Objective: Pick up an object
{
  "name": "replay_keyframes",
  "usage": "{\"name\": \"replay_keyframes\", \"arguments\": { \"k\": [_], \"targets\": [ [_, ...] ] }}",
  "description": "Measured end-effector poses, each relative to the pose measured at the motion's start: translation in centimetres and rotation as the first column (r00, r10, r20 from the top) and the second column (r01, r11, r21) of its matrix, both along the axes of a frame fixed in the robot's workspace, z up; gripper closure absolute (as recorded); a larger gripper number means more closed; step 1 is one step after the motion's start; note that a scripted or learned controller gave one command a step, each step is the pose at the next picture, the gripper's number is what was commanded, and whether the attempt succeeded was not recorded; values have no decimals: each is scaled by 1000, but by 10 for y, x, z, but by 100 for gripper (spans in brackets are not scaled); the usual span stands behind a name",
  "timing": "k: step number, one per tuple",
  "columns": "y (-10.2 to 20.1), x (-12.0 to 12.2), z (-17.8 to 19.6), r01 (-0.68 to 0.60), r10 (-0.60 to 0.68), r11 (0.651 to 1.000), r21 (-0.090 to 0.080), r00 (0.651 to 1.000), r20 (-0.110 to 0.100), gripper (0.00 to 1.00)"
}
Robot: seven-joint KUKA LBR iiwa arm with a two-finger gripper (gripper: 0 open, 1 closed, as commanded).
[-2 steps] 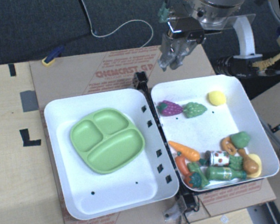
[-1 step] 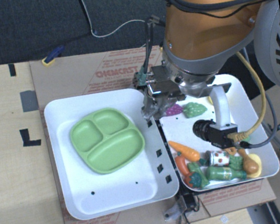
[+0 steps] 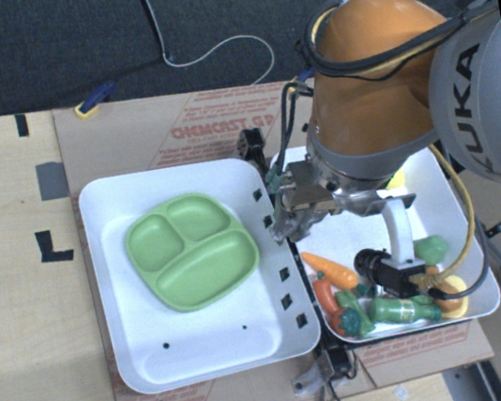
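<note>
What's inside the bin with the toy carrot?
The right bin holds an orange carrot, a green bottle-like toy and other small toys piled at its near end. The arm covers its far part.

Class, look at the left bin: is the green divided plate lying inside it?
Yes, the green divided plate lies flat on the floor of the left bin.

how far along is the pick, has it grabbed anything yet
Done: the arm has reached over the right bin, its gripper low near that bin's left wall. In hand: nothing visible; no object shows at the gripper. Left: the whole pick. The carrot, green bottle and other toys lie piled at the bin's near end, and the green divided plate sits in the left bin.
</note>
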State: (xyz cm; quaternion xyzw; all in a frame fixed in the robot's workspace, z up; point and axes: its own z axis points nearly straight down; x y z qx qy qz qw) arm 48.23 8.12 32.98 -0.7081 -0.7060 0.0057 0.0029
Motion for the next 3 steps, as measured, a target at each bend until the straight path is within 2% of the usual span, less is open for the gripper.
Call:
{"name": "replay_keyframes", "arguments": {
  "k": [1, 2, 3],
  "targets": [
    [-2, 13, 69, -5, 5, 1000, 5, 1000, 18, 100],
    [-39, 1, 170, -2, 1, 1000, 5, 1000, 23, 100],
    [33, 1, 160, -12, 12, 1000, 5, 1000, 10, 100]
  ]
}}
